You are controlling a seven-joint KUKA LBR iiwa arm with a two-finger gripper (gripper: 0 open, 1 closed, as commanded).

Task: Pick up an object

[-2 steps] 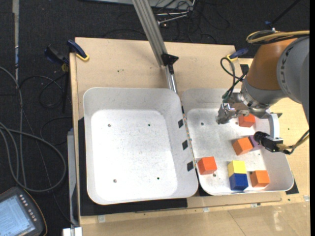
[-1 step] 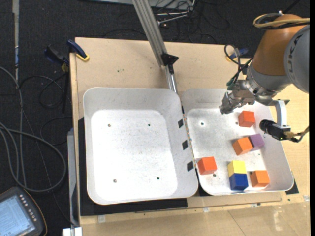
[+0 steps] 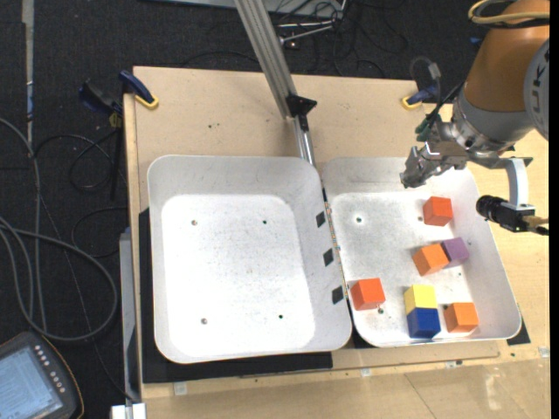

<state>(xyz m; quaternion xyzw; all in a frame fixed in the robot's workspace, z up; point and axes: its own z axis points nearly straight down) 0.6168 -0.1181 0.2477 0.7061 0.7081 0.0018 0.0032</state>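
The right bin (image 3: 384, 225) holds several small blocks. An orange-red cube (image 3: 438, 210) lies near its far right side. An orange block (image 3: 431, 257) touches a purple one (image 3: 455, 250) in the middle right. Another orange cube (image 3: 368, 292) sits at the near left. A yellow block (image 3: 420, 298) rests against a blue one (image 3: 424, 322), with an orange block (image 3: 461, 317) beside them at the near right. My gripper (image 3: 417, 171) hangs over the bin's far right part, up and left of the orange-red cube, with nothing visible between its fingers.
The left bin (image 3: 231, 256) lies beside the right one. A slanted metal pole (image 3: 266, 46) runs from the top down to the bins' shared far edge. Clamps (image 3: 140, 90) grip the bench's far corners. A black sensor (image 3: 502, 212) hangs off the arm at the right rim.
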